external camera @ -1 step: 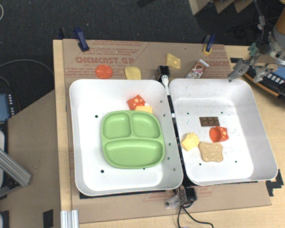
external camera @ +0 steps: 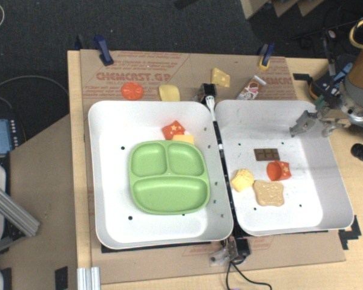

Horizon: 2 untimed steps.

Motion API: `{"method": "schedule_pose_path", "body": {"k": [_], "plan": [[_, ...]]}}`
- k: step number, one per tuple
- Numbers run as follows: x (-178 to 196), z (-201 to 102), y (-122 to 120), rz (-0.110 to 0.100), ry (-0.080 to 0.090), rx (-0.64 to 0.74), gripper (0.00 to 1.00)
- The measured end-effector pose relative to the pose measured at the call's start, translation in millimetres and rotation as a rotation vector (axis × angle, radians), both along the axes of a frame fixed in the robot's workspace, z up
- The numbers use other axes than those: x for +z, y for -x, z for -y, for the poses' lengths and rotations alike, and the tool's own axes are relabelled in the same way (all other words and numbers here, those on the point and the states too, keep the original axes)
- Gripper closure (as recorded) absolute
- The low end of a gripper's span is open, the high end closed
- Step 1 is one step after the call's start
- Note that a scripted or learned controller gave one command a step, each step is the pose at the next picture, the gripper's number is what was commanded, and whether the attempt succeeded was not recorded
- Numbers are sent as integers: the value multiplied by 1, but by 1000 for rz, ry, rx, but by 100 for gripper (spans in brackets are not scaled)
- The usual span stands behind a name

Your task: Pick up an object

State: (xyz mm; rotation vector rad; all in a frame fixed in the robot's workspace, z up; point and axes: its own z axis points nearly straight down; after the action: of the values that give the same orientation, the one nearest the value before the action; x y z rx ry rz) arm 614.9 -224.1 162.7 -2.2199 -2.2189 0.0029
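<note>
The gripper (external camera: 307, 123) hangs over the right bin's (external camera: 327, 210) far right corner, fingers slightly apart, holding nothing. Nearer in that bin lie a chocolate bar (external camera: 267, 155), tomato (external camera: 279, 171), corn (external camera: 242, 179) and toast (external camera: 269, 193). The cardboard (external camera: 187, 71) behind reads "CHEMCAST".

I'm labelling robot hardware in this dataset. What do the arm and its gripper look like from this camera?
The arm enters from the right as a rounded pale grey body. Thin dark cables and a small blue part sit beside it. The gripper is a small grey metal piece with slim fingers, seen above the right white bin.
</note>
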Motion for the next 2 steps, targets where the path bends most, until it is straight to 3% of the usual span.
{"method": "schedule_pose_path", "body": {"k": [1,2], "plan": [[-49,-48,75,-3,-3,-1,0],[-79,-99,88,-1,-2,2,0]]}}
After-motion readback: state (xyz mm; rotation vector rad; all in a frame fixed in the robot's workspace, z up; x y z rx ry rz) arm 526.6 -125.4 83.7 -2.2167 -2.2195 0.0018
